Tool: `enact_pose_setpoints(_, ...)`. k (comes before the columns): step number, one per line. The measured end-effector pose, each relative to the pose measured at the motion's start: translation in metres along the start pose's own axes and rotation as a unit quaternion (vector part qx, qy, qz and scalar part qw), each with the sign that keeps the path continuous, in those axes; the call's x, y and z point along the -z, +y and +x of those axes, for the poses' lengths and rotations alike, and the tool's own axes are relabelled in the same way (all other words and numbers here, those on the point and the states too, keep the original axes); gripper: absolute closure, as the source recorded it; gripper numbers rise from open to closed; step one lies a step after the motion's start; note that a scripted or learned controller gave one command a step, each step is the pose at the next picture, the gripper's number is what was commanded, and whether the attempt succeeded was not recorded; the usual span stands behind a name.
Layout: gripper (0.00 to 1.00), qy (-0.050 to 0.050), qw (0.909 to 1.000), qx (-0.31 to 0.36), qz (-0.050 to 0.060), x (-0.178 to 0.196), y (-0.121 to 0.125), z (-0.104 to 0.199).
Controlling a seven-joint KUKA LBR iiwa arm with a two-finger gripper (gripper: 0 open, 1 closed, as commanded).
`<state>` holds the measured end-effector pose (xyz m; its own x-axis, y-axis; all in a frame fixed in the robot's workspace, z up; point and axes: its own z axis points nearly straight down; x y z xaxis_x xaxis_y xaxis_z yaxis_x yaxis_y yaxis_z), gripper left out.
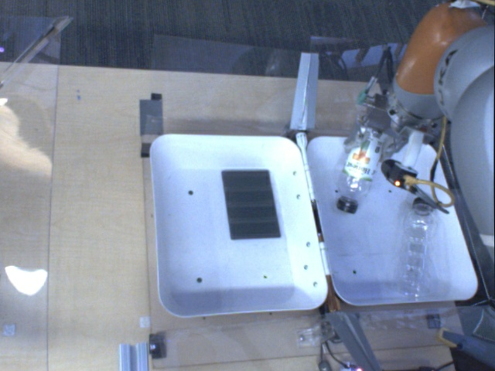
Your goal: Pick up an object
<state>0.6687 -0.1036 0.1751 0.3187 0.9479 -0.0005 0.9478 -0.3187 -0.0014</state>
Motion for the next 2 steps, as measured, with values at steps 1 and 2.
enact_pose_setpoints(1, 1.0, 0.003, 0.997, -0.077, -0.007, -0.003, -0.002, 0.009)
enact_pose_setpoints(2, 1.0, 0.003, 0.9973, -0.073, -0.009, 0.008, -0.001, 0.011)
